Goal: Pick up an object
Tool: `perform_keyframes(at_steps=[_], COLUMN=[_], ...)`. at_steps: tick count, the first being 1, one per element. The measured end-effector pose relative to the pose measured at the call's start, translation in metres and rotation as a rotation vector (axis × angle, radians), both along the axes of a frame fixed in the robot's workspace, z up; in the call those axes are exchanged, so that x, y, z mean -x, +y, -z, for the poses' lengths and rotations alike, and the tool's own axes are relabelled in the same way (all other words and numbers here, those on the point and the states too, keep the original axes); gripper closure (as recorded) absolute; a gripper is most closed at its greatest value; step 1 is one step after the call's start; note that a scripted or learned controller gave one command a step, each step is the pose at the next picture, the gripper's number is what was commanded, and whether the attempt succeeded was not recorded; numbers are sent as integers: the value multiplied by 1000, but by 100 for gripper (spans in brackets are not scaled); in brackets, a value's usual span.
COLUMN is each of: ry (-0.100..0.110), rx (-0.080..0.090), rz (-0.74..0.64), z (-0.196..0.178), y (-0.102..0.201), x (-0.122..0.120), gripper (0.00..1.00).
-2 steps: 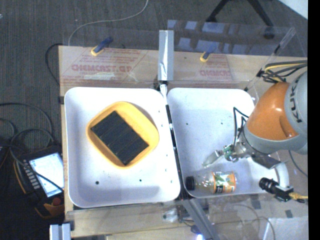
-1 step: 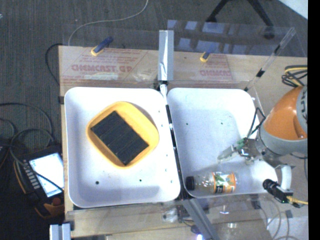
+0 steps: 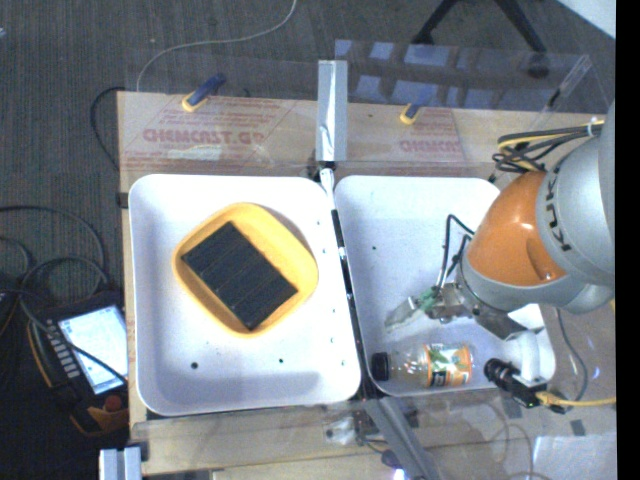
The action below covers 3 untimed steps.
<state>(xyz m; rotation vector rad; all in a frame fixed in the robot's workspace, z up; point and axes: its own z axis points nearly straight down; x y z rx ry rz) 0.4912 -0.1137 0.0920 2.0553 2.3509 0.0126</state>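
Over right bin [image 3: 400, 218], my gripper [image 3: 415, 308] hovers just above clear bottle [image 3: 425, 365] lying at near wall; finger spread, cannot tell. Approach step, I judge. Next: descend squarely onto bottle, then close.

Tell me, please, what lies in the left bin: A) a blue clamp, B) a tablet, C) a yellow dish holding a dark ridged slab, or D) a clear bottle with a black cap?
C: the yellow dish with the dark ridged slab sits in the left bin; the bottle lies in the right bin.
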Motion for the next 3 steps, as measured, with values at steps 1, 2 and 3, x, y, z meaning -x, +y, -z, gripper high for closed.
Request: perform_keyframes(at_steps=[1, 2, 3], ry=[20, 1, -1], rx=[-5, -6, 6], rz=[144, 100, 3], z=[-17, 0, 0], y=[-40, -53, -46], x=[-28, 1, 2], gripper=[0, 0, 0])
